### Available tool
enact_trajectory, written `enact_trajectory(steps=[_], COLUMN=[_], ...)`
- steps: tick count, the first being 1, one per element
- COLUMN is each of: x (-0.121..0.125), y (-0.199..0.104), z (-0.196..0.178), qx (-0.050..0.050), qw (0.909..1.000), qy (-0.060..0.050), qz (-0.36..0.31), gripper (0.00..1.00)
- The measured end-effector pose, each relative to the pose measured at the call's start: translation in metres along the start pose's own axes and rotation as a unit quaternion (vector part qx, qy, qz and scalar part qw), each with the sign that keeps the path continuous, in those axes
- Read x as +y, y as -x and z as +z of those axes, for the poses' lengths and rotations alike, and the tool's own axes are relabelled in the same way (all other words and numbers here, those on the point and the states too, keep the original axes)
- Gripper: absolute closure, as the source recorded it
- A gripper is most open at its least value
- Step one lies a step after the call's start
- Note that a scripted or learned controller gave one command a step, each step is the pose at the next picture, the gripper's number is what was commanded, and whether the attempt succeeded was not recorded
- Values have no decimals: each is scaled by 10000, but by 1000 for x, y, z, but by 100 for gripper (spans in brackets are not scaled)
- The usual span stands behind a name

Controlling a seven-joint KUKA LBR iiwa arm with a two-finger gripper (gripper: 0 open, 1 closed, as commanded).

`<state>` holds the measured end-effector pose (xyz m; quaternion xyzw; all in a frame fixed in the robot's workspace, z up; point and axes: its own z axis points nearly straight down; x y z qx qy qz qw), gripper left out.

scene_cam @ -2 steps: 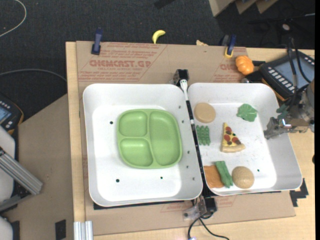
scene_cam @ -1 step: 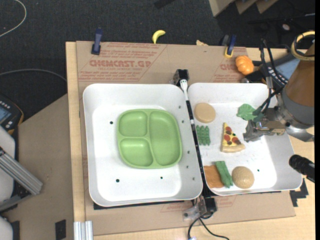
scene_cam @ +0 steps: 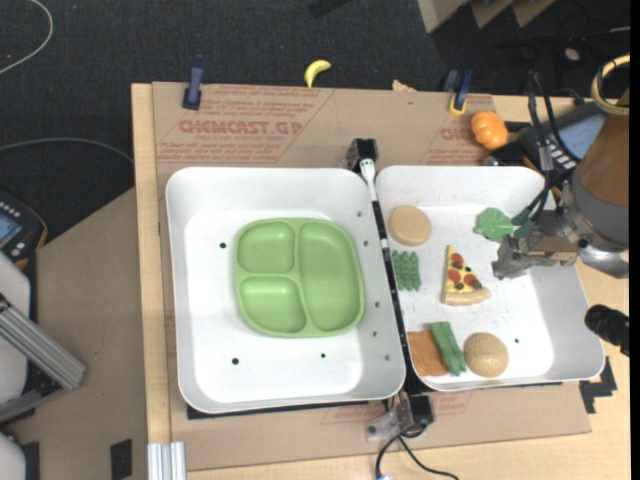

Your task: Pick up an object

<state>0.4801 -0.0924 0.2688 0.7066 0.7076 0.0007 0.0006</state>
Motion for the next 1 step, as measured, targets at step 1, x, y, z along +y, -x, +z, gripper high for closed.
enact_trajectory(steps=[1], x=[18], y=[38], z=[37], qx=[0], qw=[10000], qy=[-25], qz=[24], gripper=[100])
